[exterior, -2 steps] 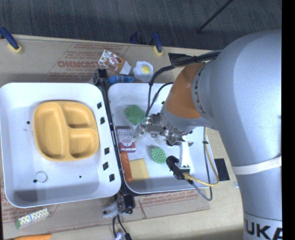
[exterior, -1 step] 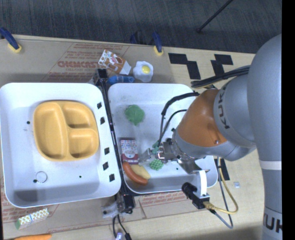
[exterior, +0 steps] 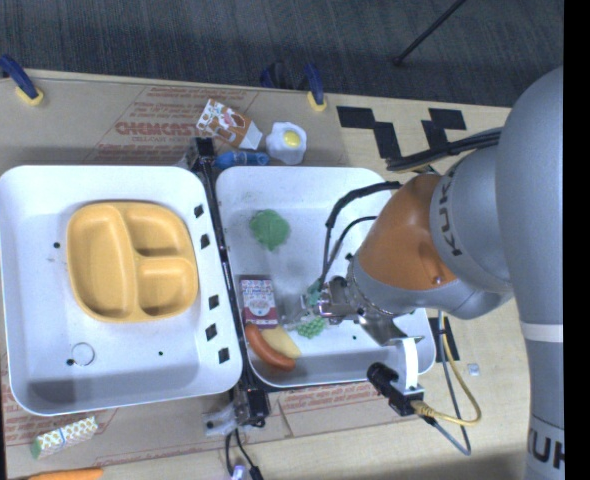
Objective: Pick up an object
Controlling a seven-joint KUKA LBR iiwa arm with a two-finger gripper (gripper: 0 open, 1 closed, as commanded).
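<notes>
Claw parked low in the right white bin

The two-finger gripper is seen just beside a small green-patterned object; finger state can't be told.

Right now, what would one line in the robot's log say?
phase: reaching | gripper: low in right bin, beside green object | grasp: unconfirmed | left bin: yellow tray

both bins appear as smooth white plastic with a slight sheen. the yellow divided tray looks like matt plastic. the bench surface reads as printed brown cardboard. the arm's orange band is glossy.
</notes>
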